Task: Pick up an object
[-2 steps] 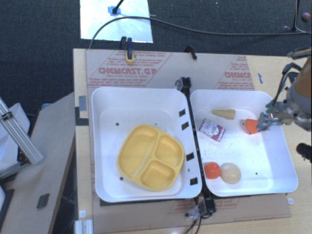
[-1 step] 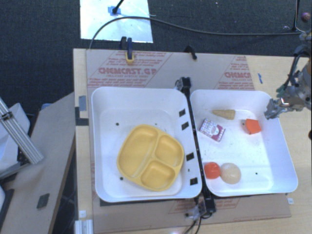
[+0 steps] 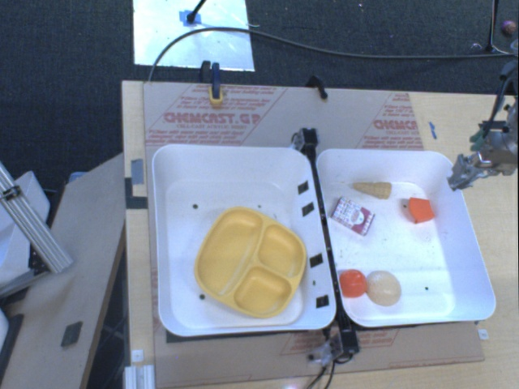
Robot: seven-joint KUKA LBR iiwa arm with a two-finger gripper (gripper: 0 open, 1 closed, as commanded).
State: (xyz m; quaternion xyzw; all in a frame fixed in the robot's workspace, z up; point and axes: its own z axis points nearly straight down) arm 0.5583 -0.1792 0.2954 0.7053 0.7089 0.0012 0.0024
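Gripper at the right rim, objects lying in the right bin

Currently the gripper [image 3: 461, 173] sits at the right edge of the frame, over the upper right corner of the right bin [image 3: 454, 241], with the arm reaching in from the right behind it. Nothing shows between its fingers, and whether they are spread or closed I cannot tell at this size.

Five objects lie in the right bin. An orange block [image 3: 419, 210] sits in the upper right part, the nearest object to the gripper but apart from it. A tan cone [image 3: 372, 190] lies on its side near the bin's upper middle. Just below it, toward the left wall, lies a small red and white carton [image 3: 353, 216], tilted. In the lower left part, a red ball [image 3: 352, 283] and a pale round object [image 3: 383, 288] sit side by side, touching or nearly so.

The left bin [image 3: 186, 185] holds a yellow divided tray [image 3: 250, 262] with three compartments, lying in its lower middle. Black clips [image 3: 307, 210] run along the seam where the two bins meet
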